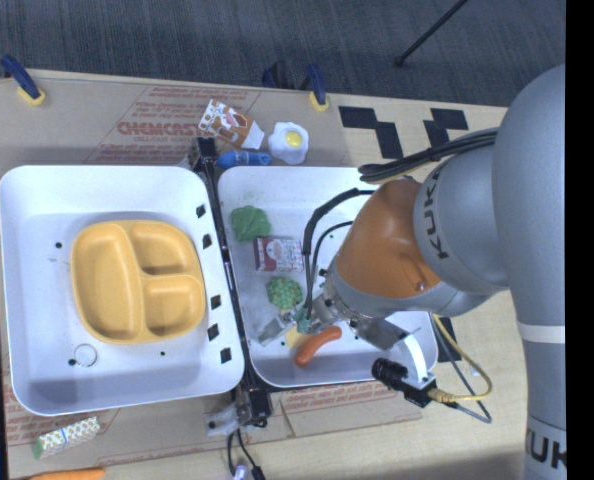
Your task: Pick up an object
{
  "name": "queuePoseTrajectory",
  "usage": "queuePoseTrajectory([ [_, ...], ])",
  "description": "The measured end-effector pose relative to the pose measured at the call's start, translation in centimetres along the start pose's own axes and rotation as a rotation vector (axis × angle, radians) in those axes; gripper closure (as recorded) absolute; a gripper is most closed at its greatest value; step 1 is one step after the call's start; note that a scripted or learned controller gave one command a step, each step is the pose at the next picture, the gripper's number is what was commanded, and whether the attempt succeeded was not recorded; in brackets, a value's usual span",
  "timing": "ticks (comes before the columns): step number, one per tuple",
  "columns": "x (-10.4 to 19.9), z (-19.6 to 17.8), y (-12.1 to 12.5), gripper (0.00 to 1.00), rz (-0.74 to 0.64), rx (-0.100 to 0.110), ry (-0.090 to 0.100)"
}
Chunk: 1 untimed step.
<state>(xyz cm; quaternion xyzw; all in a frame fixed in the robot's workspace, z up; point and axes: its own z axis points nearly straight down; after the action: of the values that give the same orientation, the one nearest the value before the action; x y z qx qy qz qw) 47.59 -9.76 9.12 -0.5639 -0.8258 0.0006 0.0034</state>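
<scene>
While the arm (447,238) reached in from the right, the left bin (27,268) held a yellow divided tray (137,278) with three compartments, lying flat near its middle. Right bin (377,368) carried the small stuff: a green leafy piece (249,222) at the upper left, a red-and-white packet (277,254) just below it, a green broccoli-like piece (284,292) under that. The gripper (299,323) sat low over the bin's lower middle; finger state could not be told, wrist blocked most of it. An orange carrot-like object (319,343), long and slim with a tapered end, lay tilted on the bin floor just beside the gripper tip; contact unclear. Above the bins on the cardboard: a small printed carton (223,121), a blue item (243,158), a white-and-yellow egg-like toy (289,141).
</scene>
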Motion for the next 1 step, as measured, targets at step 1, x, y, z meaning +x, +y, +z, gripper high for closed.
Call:
queuePoseTrajectory([
  [1, -0.51, 0.00, -0.23, 0.00, 0.930, -0.003, 0.000],
])
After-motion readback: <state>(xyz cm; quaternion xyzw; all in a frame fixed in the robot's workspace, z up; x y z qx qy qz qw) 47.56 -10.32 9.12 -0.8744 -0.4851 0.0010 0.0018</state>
